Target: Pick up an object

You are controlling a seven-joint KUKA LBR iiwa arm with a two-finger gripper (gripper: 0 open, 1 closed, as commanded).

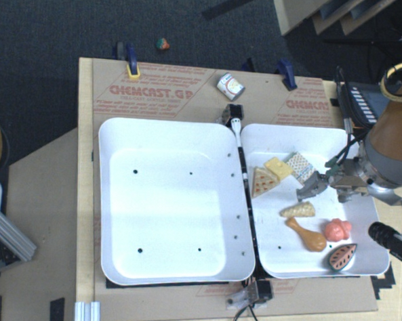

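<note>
Grey metal fingers of the gripper (pixel 313 186) hang over the middle of the right bin (pixel 324 138), spread a little apart, with nothing between them; the arm (pixel 395 144) behind them comes in from the right, its orange band showing above the wrist. Just below the fingertips lies a pale bread-like piece (pixel 298 210), and just up and to the left of them sits a small patterned block (pixel 298 166), next to a yellow cheese wedge (pixel 278 168). A pizza slice (pixel 262 182) lies further left, close to the wall between the two bins. Lower in the same bin a brown chicken drumstick (pixel 306 235) rests beside a pink lump (pixel 337 230), and a red and dark oval piece (pixel 342 255) lies near the bin's lower right rim. Alongside on the left stands the left bin (pixel 114 134), white with a few dark dots on its floor. Beyond the bins, on the cardboard sheet (pixel 178 90), a small white box (pixel 230 86) lies near the far edge.
</note>
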